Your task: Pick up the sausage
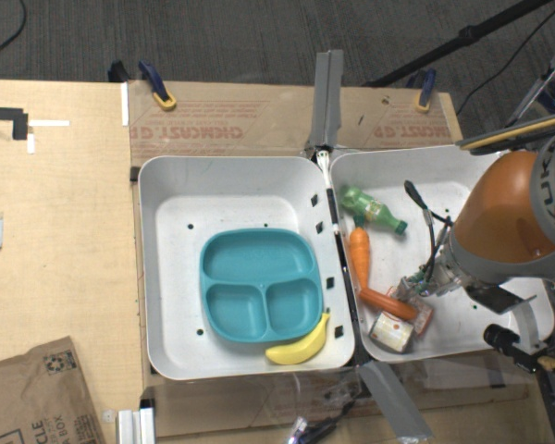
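Note:
The sausage [385, 302] is a short red-orange link lying at a slant near the front left of the right bin [462, 160]. My gripper [416, 287] hangs low just above the sausage's right end, under the arm's orange band [509, 213]. The arm's bulk hides how the gripper meets the sausage. I see nothing lifted off the bin floor.
A carrot [359, 252] lies just behind the sausage, and a green bottle [372, 209] behind that. A small tan packet [394, 330] sits at the sausage's front. A black spoon [420, 202] lies further back. The left bin [157, 248] holds a teal divided plate [259, 283] and a banana [299, 346].

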Robot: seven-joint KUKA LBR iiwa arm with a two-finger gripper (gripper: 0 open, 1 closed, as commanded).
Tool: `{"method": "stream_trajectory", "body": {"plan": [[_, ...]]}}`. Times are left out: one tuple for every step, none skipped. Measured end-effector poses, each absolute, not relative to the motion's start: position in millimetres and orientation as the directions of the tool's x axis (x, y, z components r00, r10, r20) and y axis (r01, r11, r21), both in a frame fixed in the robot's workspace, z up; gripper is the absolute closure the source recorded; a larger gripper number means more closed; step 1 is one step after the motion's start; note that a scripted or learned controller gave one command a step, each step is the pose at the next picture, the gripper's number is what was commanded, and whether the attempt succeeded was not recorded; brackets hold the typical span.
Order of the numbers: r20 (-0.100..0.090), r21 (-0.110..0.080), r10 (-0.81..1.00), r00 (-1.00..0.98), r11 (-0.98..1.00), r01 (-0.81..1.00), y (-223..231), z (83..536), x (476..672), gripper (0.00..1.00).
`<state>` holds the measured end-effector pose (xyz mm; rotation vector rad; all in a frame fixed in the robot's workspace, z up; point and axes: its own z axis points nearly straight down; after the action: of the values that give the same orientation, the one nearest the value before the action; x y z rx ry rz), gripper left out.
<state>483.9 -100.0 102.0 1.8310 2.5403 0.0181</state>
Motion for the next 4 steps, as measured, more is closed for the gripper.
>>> {"method": "stream_trajectory", "body": {"plan": [[-0.005, 0.017, 0.91, -0.414, 0.414, 0.91, -101, 102, 484.8, 0.0], [-0.011, 0.017, 0.864, -0.504, 0.504, 0.864, -101, 102, 485.4, 0.0], [0.001, -0.004, 0.926, -0.377, 0.377, 0.926, -62, 188, 482.2, 0.0], [0.001, -0.006, 0.926, -0.378, 0.378, 0.926, -22, 188, 478.5, 0.0]]}}
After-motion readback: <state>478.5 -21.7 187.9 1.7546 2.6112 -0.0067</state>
